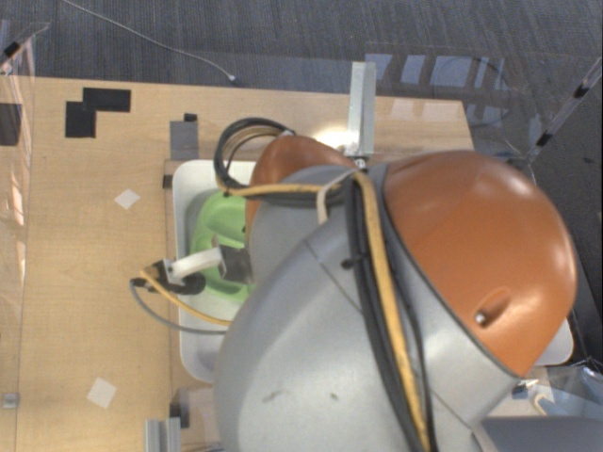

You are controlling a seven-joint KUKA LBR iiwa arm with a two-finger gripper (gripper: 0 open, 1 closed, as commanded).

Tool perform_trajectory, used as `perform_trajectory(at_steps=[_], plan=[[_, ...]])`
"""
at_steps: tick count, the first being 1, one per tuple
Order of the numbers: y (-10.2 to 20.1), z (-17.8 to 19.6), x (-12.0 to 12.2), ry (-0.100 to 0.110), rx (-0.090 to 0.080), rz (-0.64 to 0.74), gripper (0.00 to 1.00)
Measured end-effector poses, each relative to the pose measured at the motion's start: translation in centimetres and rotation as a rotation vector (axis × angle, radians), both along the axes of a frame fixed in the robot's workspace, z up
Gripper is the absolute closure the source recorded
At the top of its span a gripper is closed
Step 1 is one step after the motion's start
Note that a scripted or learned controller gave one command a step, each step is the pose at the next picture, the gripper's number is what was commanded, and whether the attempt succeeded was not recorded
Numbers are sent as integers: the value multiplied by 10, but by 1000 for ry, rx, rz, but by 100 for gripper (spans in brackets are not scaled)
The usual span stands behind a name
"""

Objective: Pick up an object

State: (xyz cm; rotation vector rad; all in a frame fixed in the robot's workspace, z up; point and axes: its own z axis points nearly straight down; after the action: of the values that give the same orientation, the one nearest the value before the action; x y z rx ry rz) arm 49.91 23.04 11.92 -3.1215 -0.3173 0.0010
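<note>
The grey arm with its orange band (471, 243) fills most of the camera view and covers both bins. A light green object (215, 224) lies in the left white bin (185, 191), partly hidden under the arm's wrist. The wrist end (236, 262) hangs over that green object, with a white fitting (193, 266) and cables sticking out to the left. The arm's body hides the fingertips.
Black and yellow cables (160, 290) loop out over the bin's left rim onto the wooden bench (85, 252). A metal post (362, 106) stands behind the bins. Black tape marks (94, 109) sit at the bench's far left.
</note>
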Motion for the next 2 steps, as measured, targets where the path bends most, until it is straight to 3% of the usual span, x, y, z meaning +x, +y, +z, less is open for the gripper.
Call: perform_trajectory(at_steps=[1,2], plan=[[5,38,-12,-2,-2,288,100],[5,196,-11,-12,4,182,100]])
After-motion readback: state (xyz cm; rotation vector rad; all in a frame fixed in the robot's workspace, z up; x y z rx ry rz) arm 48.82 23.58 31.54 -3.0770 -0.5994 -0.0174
